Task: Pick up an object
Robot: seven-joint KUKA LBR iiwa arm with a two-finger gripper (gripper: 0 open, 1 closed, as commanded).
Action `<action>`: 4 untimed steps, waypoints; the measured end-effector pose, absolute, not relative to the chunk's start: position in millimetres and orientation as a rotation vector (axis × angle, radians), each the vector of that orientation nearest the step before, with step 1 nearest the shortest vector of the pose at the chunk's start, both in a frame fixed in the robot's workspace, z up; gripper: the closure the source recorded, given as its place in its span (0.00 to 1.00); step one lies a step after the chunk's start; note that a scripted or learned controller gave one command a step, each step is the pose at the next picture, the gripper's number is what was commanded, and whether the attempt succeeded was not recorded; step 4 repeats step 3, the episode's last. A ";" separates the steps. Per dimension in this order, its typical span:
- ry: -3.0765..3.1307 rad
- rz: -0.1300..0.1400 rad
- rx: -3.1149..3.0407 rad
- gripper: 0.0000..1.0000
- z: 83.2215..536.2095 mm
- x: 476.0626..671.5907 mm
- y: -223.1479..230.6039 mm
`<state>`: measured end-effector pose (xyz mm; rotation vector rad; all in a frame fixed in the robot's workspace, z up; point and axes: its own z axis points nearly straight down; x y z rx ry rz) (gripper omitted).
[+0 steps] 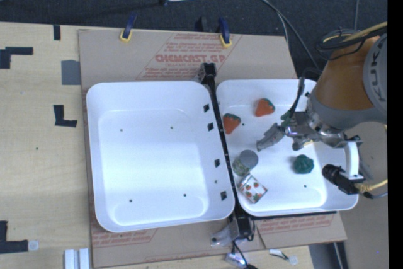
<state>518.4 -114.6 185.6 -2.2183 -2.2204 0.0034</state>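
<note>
Strawberry (264, 107), near the right bin's (315, 201) far edge, looks light, soft and rounded; I would pinch its middle. My pincer (272, 137) hangs nearby; whether it is released or clenched, I cannot tell.

Red print on the cardboard sheet (189, 53) under the two bins reads roughly "CHEMCAST GP", just beyond the far rim of the left white bin (151, 86); smaller red lines beside it are too blurred to read. To the right of that bin, the arm's orange band (349, 82) carries dark letters at the frame edge, seemingly "KU", cut off.
</note>
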 end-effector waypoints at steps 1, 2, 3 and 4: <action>-2.216 0.009 -2.216 0.00 100.9 569.0 -148.6; -2.222 0.006 -2.223 0.00 83.2 644.6 -123.0; -2.217 0.005 -2.222 0.00 91.4 655.3 -204.2; -2.217 0.005 -2.222 0.00 91.4 655.3 -204.2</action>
